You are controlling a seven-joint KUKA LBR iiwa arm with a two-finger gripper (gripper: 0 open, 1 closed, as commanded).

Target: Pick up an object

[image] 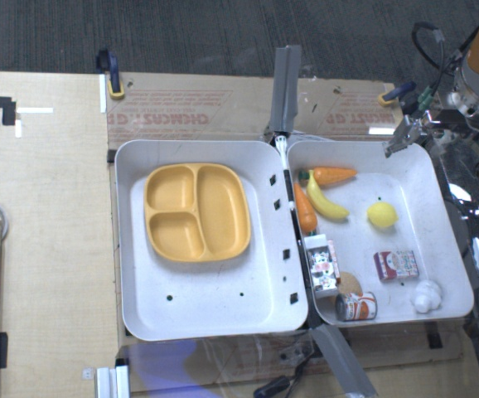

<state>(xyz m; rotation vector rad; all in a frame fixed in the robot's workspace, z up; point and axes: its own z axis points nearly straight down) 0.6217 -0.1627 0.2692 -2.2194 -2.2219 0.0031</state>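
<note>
Looking down at the bench, you have the gripper (405, 133) parked above the far right corner of the right bin (438, 181), with nothing between its fingers; whether they stand apart or together you cannot tell from this slant.

Everything you could pick lies in that right bin. A lemon (381, 215) sits alone near the middle, well apart from the rest. Along the inner wall a banana (326, 200) lies touching two carrots: one carrot (333, 174) at the far end, the second carrot (306, 208) pressed beside the divider. Nearer the front you see a small printed carton (322, 264), a red carton (395, 265), a can on its side (357, 307) and a white ball-like lump (426, 296) in the corner. The left bin (132, 247) bears only a yellow divided plate (197, 211).

Your risks, as I judge them: the lemon is round and may roll or squirt out of a two-finger pinch if you close off centre. The banana and carrots are crowded together, so fingers may land on two things or jam against the bin wall. The can would likely roll under a sideways push. The printed carton hugs the divider, leaving little room for a finger on that side. The lemon looks like your cleanest target.
</note>
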